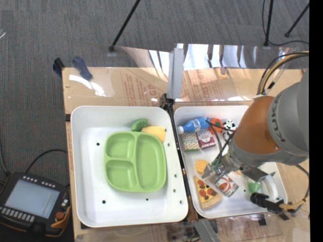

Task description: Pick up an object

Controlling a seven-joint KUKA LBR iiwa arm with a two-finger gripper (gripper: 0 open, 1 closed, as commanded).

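Note:
My gripper hangs low over the middle of the right bin, below the big orange wrist band. Its fingers stand on either side of a red-and-white can lying on its side, and a small gap shows between them. A pizza slice toy lies just left of the can, and a small yellow waffle-like piece sits above it. Further back lie a blue bottle, a checkered packet and a dark red packet. The arm hides the bin's right half.
The left bin bears a green divided plate, with a yellow lemon-like toy and a green leafy toy at its far edge. A green-and-white object lies at the right bin's near right. A teach pendant rests on the floor.

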